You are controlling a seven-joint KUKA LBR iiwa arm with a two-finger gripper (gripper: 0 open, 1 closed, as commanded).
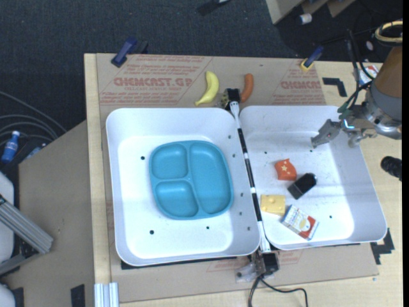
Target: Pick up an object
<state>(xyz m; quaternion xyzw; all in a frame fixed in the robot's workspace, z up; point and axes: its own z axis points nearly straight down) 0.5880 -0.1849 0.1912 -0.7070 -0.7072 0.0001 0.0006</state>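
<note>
Jaws (pixel 339 133) spread apart over right bin (pixel 364 171), blue tray (pixel 190 179) in left bin (pixel 121 171), cardboard-topped bench (pixel 160 82), dark carpet

Access: right bin partly obstructed, left bin centre occupied.
Right bin (pixel 358 222) upper floor lies bare; red block (pixel 285 169), black block (pixel 301 185), yellow block (pixel 273 204) and small carton (pixel 300 222) crowd its lower left. Blue divided tray (pixel 190 178) fills left bin (pixel 128 235) centre; margins free.
</note>
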